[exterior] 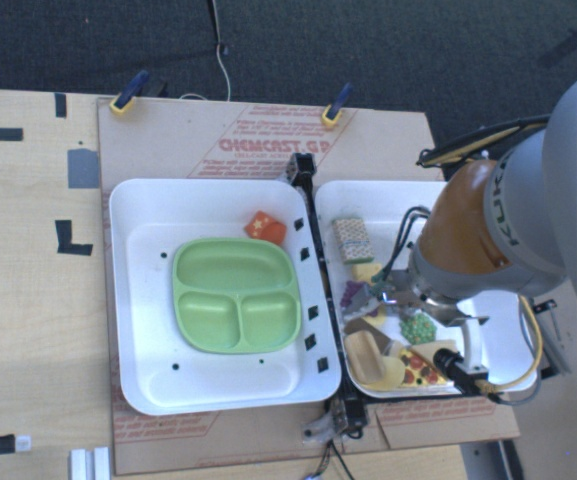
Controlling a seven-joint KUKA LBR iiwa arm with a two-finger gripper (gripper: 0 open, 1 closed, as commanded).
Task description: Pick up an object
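Grey arm (528,208) over the right bin (528,363) on the counter (28,298).
Left bin (128,268) holds a green divided plate (236,295) and orange block (265,227); end effector (408,303), finger state indiscernible, sits among small objects (383,353).

board print (268,148): red letters on the brown cardboard under the bins, far side, upside down from here. looks like "CHEMCAST GP" in the big line, smaller red lines around it too blurry to read

arm lettering (500,220): dark letters running down the grey arm casing on the right, pretty sure it's "KUKA", only partly in view

everything else: no readable text I can spot
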